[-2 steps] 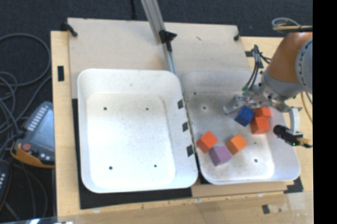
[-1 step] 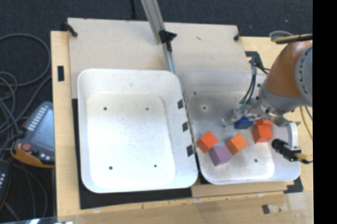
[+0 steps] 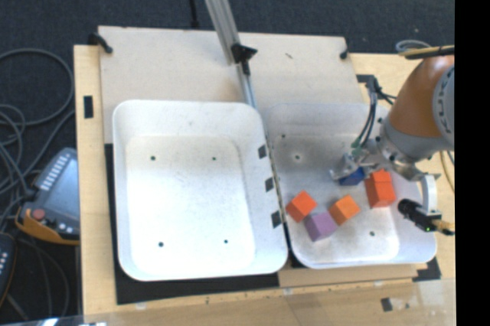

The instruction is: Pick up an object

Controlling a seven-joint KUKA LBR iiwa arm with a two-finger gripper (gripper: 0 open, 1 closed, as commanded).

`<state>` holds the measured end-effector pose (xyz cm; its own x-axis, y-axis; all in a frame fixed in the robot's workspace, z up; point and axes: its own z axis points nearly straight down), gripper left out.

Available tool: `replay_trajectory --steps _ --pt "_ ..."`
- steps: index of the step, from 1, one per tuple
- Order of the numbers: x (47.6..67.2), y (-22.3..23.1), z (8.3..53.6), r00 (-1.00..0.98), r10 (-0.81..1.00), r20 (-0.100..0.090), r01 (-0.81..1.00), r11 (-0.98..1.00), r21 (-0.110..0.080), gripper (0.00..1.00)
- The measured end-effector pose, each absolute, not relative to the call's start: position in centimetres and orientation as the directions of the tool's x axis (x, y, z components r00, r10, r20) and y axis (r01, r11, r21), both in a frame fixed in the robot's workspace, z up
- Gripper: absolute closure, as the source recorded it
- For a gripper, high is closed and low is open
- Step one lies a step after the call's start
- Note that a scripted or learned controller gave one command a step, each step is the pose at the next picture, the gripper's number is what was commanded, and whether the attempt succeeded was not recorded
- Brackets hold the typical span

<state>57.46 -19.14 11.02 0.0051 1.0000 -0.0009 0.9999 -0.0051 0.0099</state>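
Note:
The right bin (image 3: 306, 133) holds several small blocks. An orange block (image 3: 302, 204) lies near its left wall, and a second orange block (image 3: 344, 208) sits to the right of it. A purple block (image 3: 320, 226) rests between and in front of those two. A taller red-orange block (image 3: 380, 188) stands further right. A small blue piece (image 3: 352, 178) lies directly under my gripper (image 3: 348, 170), which is low in the bin, just left of the red-orange block. Whether the gripper touches the blue piece is hidden by the wrist.
The left bin (image 3: 191, 187) lies beside the right one, their walls meeting at mid-bench. A slanted aluminium post (image 3: 218, 3) rises from behind the bins. Cables and a handheld pendant (image 3: 53, 190) lie off the bench to the left.

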Motion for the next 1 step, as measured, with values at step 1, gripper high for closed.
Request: replay_trajectory --steps 1 --pt "58.13 -19.74 12.26 0.002 1.000 -0.001 1.000 -0.002 0.002 1.00"
